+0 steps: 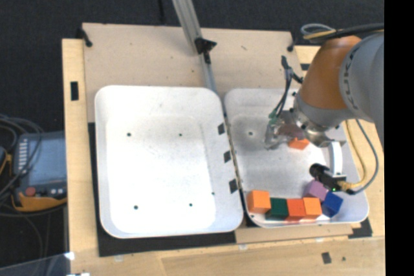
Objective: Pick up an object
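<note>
My gripper (279,134) hangs over the upper middle of the right bin (259,165), below the arm's orange band. A small orange block (299,145) shows just to the right of the gripper, partly hidden under the wrist; I cannot tell whether it is held or lying on the bin floor. Along the bin's front edge lie an orange block (260,200), a green block (278,208), two more orange blocks (296,208) (312,206), a blue block (332,203) and a purple block (317,190).
The left bin (158,158) lies beside the right one, with small black clips on the shared rim. A slanted metal rail (187,10) rises behind the bins. Cables and a black fitting (321,172) hang at the arm's right side.
</note>
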{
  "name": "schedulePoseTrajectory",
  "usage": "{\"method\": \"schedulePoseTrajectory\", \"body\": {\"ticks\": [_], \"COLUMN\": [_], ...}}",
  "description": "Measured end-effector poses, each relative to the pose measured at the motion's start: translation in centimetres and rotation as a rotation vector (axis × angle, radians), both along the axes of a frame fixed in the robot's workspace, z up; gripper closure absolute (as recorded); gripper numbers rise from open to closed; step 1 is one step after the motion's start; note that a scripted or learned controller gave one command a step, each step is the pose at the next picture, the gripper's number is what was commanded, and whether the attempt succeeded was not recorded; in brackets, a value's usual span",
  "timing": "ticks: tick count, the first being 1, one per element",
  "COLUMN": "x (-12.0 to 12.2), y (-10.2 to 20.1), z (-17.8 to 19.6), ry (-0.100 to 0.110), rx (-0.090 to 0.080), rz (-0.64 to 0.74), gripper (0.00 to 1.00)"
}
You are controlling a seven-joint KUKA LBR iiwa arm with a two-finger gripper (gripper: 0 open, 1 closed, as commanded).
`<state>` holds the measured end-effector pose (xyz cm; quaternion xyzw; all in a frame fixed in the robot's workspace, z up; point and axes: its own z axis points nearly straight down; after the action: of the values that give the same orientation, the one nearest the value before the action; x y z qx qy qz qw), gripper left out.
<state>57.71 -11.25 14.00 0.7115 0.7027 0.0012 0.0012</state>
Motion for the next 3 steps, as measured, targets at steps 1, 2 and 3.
{"method": "schedulePoseTrajectory", "body": {"ticks": [1, 2, 3], "x": [-0.1, 0.5, 0.6], "y": [-0.8, -0.9, -1.1], "z": [4.6, 9.1, 11.1], "ry": [-0.002, -0.003, 0.000], "rx": [-0.002, -0.001, -0.001], "rz": [0.007, 0.015, 0.017], "gripper": [1.00, 1.00, 1.00]}}
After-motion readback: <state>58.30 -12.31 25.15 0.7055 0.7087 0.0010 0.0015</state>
